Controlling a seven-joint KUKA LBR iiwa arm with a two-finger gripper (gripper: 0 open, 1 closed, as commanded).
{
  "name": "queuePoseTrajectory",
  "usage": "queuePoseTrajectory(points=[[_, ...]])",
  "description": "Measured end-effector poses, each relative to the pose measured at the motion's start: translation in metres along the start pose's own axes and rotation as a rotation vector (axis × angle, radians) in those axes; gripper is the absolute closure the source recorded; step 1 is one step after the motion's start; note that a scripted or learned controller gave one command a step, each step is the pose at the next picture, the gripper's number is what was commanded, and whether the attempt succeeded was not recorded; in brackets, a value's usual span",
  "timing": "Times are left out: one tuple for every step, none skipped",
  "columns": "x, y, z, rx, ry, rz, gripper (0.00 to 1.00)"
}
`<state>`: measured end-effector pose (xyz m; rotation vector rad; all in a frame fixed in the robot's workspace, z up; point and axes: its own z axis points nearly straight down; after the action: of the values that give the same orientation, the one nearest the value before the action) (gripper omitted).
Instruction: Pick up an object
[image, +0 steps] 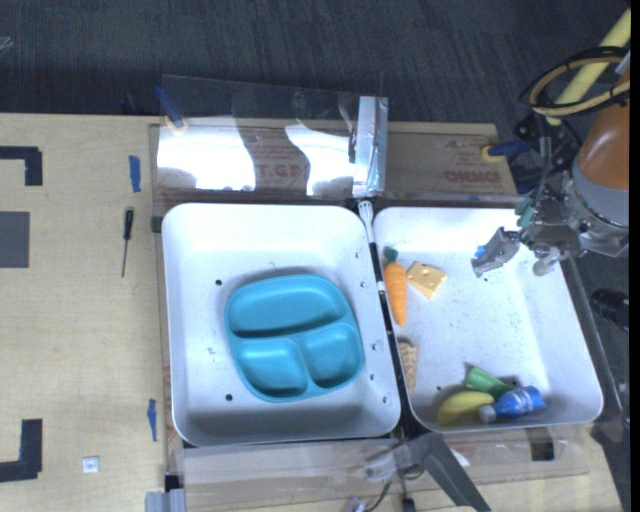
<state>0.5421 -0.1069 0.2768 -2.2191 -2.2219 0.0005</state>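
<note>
Object to pick: not fixed by the task; the candidates all lie in the right bin (575, 330), below the pincer (515, 255) and on its left side in the view.
Desk: the desk (70, 330) carries two white bins side by side; the pincer hangs over the upper part of the right one.
Left bin: the left bin (190, 260) is well apart from the pincer, far to its left, and holds a blue divided tray (293, 335).
Pincer: two fingers show apart, with nothing between them, so I judge it open and holding nothing.
Carrot: the carrot (396, 290) lies left of the pincer, near the wall between the bins.
Banana: the banana (465, 405) is far below the pincer, touching a green item (485, 379) and a blue bottle (518, 402).
Cheese: the yellow cheese piece (428, 279) is the nearest thing, left and slightly below the pincer, just beside the carrot.
Advice: I think the cheese or carrot is a better aim than the crowded group at the bottom. Centre the fingers over one item alone, go down straight, and close only when the item sits between the fingers.
</note>
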Motion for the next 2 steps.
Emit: queuePoseTrajectory(points=[[0.007,0.083,0.090,0.003,0.000,0.154,0.00],[0.007,0.085,0.076,-0.006,0.000,0.154,1.00]])
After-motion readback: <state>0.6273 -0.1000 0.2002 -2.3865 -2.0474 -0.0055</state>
